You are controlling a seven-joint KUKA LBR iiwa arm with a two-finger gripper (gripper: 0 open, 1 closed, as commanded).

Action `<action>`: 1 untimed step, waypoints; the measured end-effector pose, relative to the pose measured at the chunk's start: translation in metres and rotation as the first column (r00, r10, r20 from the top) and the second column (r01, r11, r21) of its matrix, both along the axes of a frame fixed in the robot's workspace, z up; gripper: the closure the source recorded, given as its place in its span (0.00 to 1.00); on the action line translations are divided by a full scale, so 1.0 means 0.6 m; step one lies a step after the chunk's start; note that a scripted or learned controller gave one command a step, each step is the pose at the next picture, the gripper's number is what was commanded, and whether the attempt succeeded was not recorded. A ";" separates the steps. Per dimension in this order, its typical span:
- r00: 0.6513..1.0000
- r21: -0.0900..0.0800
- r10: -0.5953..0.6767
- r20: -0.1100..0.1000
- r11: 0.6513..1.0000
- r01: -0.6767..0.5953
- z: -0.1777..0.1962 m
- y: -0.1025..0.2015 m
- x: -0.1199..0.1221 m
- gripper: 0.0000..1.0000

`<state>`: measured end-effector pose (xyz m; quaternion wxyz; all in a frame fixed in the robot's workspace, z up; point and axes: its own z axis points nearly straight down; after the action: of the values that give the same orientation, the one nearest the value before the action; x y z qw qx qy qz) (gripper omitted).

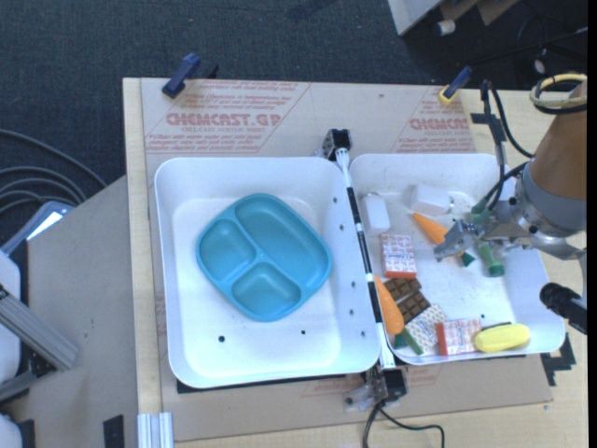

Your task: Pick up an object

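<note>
Pincer by orange carrot, tapered, lying flat.

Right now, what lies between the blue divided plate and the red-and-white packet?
In the camera view, the bins' adjoining white rims separate the blue divided plate from the red-and-white packet.

Printed text, legible: "CHEMCAST GP" in red capitals, on the brown protective sheet covering the bench, behind the left bin; smaller red lines beneath it cannot be read.

Same red marking, partly legible, repeated on the sheet behind the right bin, at; small print likewise unreadable.

Small red-and-white packets in the right bin carry print too fine to make out.
</note>
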<state>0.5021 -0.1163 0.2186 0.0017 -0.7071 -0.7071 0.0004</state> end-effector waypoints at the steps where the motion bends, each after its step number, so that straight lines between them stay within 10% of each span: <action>1: 1.000 -0.002 -0.001 0.003 1.000 0.001 -0.223 -0.056 0.091 0.00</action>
<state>0.5567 -0.1501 0.0846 0.0001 -0.7074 -0.7068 0.0001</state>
